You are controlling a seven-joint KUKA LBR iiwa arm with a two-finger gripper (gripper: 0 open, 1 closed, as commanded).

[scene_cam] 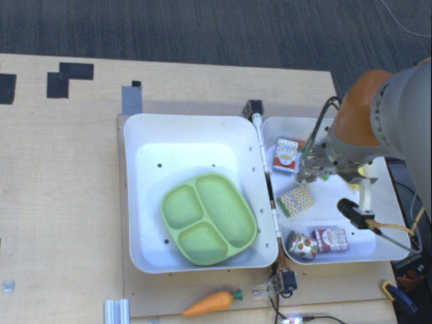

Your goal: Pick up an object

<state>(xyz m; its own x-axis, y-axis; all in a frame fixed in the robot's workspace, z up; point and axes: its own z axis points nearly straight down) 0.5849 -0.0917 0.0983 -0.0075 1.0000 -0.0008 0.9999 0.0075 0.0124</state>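
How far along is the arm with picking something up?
Nothing looks lifted yet: the patterned packet, red-and-white carton, small juice box and round can all lie in the right bin. In hand: the pincer sits low between the carton and the packet; its grip is unclear. Left: grasping one item and raising it.

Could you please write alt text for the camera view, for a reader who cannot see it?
A grey arm's gripper hangs over the right white bin, among small food packets. The left bin holds a green divided plate, and a toy carrot lies on the bench in front.
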